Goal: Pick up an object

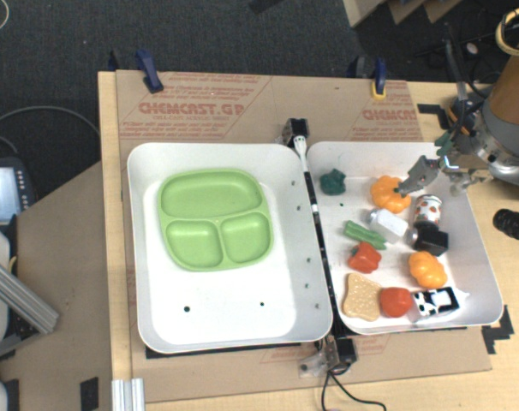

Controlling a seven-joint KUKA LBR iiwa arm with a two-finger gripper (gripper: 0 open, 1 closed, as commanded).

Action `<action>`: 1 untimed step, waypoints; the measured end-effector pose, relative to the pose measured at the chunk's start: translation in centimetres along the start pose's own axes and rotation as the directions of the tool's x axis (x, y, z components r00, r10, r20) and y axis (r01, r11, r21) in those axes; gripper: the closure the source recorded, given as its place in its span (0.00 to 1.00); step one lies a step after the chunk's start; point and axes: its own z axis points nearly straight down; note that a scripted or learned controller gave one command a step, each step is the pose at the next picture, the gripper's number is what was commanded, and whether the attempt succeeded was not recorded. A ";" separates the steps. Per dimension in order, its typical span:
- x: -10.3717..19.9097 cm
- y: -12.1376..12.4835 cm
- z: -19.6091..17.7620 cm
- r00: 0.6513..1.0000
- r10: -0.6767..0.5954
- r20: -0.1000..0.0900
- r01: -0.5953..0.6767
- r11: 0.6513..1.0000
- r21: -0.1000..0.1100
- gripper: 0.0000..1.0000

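The gripper hangs over the far part of the right bin, reaching in from its right edge, and its two grey fingers stand apart with nothing between them. One fingertip ends just beside, perhaps touching, an orange pumpkin-shaped toy, round and glossy, which lies near the bin's far edge. Just beside the gripper on the near side sits a small white and red speckled piece, and next to that a black block. A white cylinder lies below the pumpkin toy, with a green stick beside it. A dark green lump rests by the bin's far left corner. Nearer the middle lie a red pepper-like toy and a second orange toy. Along the near edge sit a slice of toast, a red piece and a black and white block. The left bin carries a pale green divided plate.
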 end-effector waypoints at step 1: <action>3.1 -0.4 11.8 1.000 -0.003 -0.003 0.003 1.000 0.009 0.00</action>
